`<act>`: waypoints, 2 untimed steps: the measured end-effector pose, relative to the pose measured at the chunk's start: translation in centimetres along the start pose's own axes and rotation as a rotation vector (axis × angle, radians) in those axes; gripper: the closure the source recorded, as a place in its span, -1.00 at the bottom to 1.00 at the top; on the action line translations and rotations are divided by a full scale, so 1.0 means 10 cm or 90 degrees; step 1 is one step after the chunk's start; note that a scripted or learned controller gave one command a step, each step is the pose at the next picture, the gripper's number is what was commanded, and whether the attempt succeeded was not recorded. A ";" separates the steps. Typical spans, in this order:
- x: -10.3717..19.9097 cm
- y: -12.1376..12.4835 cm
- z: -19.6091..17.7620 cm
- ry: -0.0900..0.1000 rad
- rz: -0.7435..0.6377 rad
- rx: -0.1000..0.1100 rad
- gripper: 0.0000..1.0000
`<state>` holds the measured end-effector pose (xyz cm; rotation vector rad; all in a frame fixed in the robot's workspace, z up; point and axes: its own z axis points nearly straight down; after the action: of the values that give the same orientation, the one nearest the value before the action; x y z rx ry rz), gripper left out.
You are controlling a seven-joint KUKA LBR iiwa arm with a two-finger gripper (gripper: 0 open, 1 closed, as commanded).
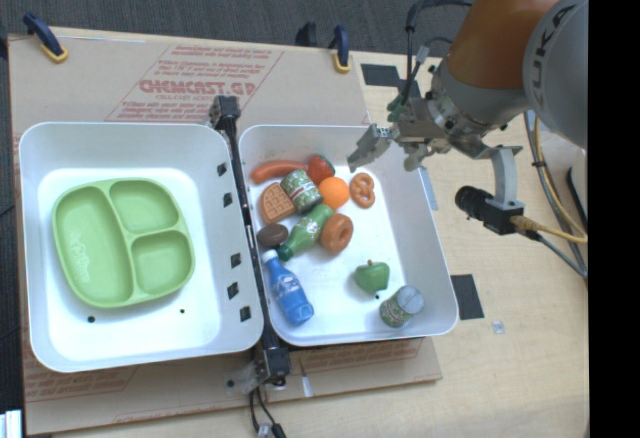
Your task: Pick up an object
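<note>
1. White plastic forms the right bin (437, 271), which is holding a heap of small toy groceries; near its front rim a grey-topped can (402, 306) is lying beside a green pepper (372, 276), and a blue bottle (288, 291) is resting along the left wall.
2. Mid-bin, a green bottle (306, 233), a brown doughnut (338, 232) and a waffle (276, 202) are crowding together, touching.
3. Farther back, a pretzel (362, 188), an orange (334, 192) and a red sausage (276, 169) are lying near the far wall.
4. Judged as hollow plastic, these pieces are likely being light, stiff and slick; the pepper, standing apart from the heap, is offering the clearest hold across its body.
5. The hand (392, 152) is hovering over the bin's far right corner with fingers spread wide, carrying nothing.
6. The left bin (30, 226) is holding a green divided tray (122, 241) on the counter (520, 326).
</note>
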<state>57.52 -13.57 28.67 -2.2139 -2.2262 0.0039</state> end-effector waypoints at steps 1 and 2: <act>-0.57 0.15 1.95 -0.001 0.000 0.000 -1.00; -0.57 0.15 1.85 -0.001 -0.003 0.001 1.00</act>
<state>59.03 -19.22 10.20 -2.2088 -2.2326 0.0077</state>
